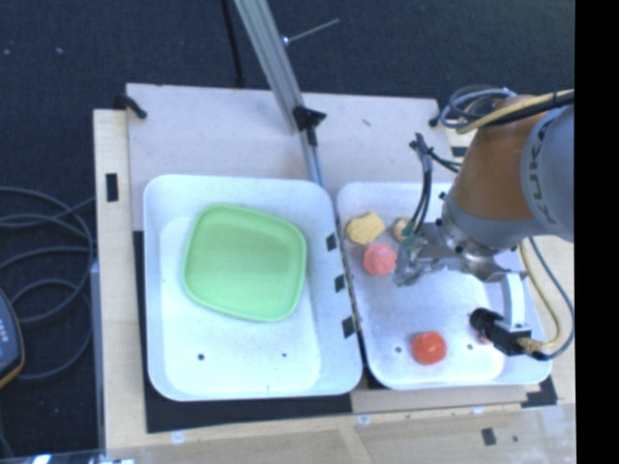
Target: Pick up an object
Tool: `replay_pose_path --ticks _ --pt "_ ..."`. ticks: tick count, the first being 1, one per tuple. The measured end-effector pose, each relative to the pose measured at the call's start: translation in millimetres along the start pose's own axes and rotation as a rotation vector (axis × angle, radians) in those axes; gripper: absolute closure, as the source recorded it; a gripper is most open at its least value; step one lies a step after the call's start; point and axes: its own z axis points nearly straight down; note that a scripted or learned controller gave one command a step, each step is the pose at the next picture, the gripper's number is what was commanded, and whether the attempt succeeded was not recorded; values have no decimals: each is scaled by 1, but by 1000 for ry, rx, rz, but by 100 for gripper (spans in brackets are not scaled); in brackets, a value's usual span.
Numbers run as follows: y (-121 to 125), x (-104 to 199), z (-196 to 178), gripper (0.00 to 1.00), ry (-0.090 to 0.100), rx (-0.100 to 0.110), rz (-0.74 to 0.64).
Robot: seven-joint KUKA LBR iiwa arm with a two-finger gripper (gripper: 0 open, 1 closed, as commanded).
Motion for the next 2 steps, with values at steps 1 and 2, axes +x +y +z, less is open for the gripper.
replay_pose_path --ticks 1,2 --pt "7 48 6 100 -1 1 0" --pt "7 105 0 100 -1 0 0"
